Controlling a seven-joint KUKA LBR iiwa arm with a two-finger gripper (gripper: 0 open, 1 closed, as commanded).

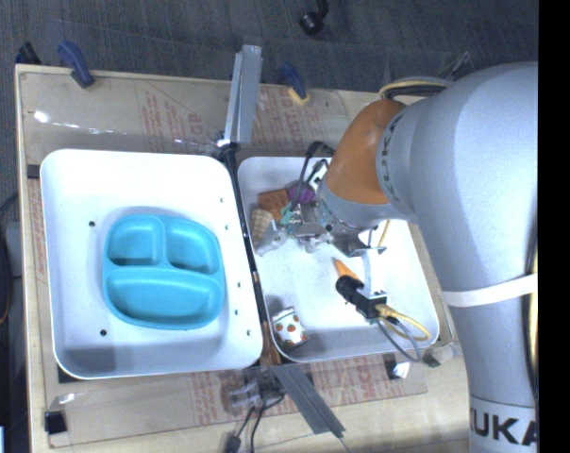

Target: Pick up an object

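Grey arm (474,206), the item nearest the camera, reaches in from the right with its orange-banded wrist bent down over the right bin (412,333), the gripper (309,229) low among clustered objects at the bin's upper left; whether it is open, closed or holding anything cannot be told. Candidate objects are a brown cone-like piece (262,221) just beside the gripper, an orange piece (345,268) and a spotted cube (289,329) near the front wall. Risk, in my judgement: crowding could cause a glancing closure that pushes pieces aside rather than securing one.
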